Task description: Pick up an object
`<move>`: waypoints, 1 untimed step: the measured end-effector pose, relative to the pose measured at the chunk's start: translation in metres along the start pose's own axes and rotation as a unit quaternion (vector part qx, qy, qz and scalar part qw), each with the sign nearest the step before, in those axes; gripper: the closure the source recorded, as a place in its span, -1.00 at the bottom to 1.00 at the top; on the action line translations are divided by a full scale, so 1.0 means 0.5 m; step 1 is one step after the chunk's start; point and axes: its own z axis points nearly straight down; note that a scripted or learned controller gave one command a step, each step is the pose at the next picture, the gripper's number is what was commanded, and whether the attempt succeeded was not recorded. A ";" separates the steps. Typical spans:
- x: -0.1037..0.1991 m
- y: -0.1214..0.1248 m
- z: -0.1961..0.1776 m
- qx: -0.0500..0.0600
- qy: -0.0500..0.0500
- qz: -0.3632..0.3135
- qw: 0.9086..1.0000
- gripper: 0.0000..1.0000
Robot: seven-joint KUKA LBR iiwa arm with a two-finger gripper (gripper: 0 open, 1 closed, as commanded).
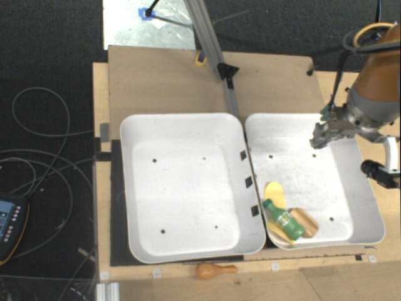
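Grey-metal claw [318, 137] hangs above the right bin's [366, 202] far end; whether it is parted or closed cannot be told. Nothing is picked yet: green bottle [283, 219], yellow piece [276, 194] and tan block [305, 221] lie near the front rim.

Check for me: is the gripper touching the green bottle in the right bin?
Apart. The camera view shows the gripper near the bin's far side, with bare white floor between it and the green bottle.

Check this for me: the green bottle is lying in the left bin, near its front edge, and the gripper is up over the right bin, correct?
Not quite. The camera view shows the green bottle lying in the right bin, near its front edge. The gripper is over that same bin.
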 end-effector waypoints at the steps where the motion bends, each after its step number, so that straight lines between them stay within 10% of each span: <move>1: -0.001 0.004 -0.109 0.000 0.000 -0.001 1.000 1.00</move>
